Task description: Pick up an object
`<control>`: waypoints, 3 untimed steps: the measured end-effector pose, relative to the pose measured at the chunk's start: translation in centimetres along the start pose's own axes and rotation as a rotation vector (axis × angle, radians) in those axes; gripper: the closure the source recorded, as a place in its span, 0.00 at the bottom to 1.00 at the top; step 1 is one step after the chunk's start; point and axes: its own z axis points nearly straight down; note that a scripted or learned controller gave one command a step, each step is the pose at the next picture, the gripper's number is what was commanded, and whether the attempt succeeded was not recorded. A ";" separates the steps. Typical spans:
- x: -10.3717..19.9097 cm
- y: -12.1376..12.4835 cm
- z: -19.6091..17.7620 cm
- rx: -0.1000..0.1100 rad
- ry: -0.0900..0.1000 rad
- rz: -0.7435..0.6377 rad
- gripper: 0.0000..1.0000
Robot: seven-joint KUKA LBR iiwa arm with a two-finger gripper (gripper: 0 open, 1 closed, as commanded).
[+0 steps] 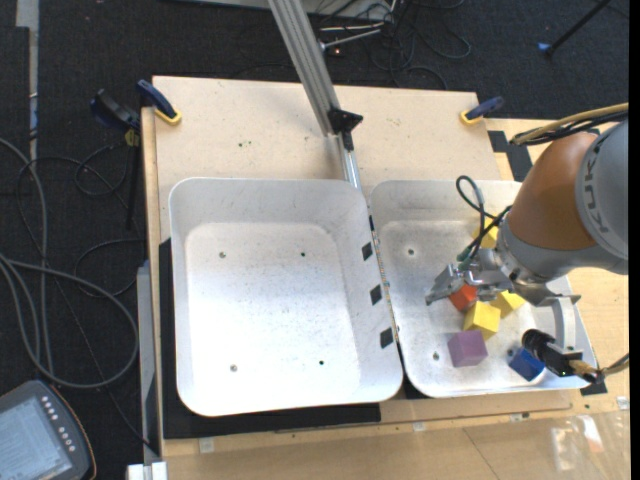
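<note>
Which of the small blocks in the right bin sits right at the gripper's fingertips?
The orange-red block, directly under the gripper. The yellow block, purple block and blue block lie farther toward the bin's near edge.

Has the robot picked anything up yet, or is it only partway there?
Partway. Done: the arm has reached into the right bin. In hand: the gripper sits low beside the orange block, near the yellow block. Left: nothing looks lifted; the purple block and blue block lie on the bin floor.
</note>
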 end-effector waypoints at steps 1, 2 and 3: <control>-0.1 0.5 0.2 -0.017 -0.002 -0.002 0.00; -0.1 0.6 -0.8 -0.021 -0.003 -0.002 1.00; -0.7 0.4 -6.9 -0.002 0.003 -0.004 1.00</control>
